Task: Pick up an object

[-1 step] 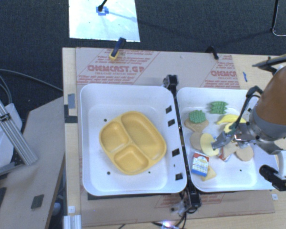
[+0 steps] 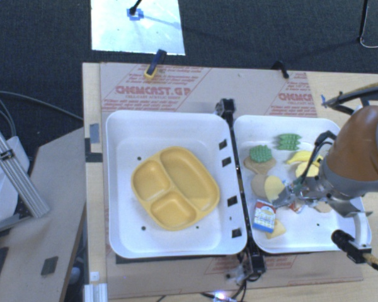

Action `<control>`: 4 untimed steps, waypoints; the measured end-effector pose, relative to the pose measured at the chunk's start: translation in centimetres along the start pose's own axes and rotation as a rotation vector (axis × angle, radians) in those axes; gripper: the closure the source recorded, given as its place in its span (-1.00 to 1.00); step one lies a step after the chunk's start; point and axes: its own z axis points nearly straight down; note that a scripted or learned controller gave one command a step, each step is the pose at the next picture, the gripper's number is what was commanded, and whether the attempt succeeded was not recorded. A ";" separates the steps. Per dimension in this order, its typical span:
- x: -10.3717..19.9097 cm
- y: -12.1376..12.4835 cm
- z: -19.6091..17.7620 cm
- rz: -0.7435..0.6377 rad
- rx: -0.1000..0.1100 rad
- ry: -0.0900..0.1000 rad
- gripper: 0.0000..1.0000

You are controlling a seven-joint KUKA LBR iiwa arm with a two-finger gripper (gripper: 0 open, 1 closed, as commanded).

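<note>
My gripper [image 2: 288,195] hangs over the right bin [image 2: 315,238], grip state impossible to tell, beside the small carton [image 2: 264,217] and yellow disc [image 2: 273,185]. Crowded toys could jostle, spoiling my pick.

The left white bin [image 2: 123,168] holds a yellow three-compartment tray [image 2: 174,195], lying a little askew near its middle. Both bins sit on a clear sheet printed with red CHEMCAST lettering [image 2: 152,91] over the wooden bench. At the back edge a yellow-tipped clamp [image 2: 154,64] rests on the sheet, and behind it a shiny square plate [image 2: 137,17] lies on the dark carpet.
</note>
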 end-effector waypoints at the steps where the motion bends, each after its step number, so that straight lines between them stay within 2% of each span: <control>1: 2.6 2.1 1.3 -0.003 -0.013 -0.006 -1.00; 2: 2.6 3.2 0.9 -0.003 -0.010 -0.003 -1.00; 3: -1.1 6.9 1.0 0.000 -0.009 -0.003 -1.00; 4: -1.4 2.2 4.2 0.002 -0.007 -0.001 -1.00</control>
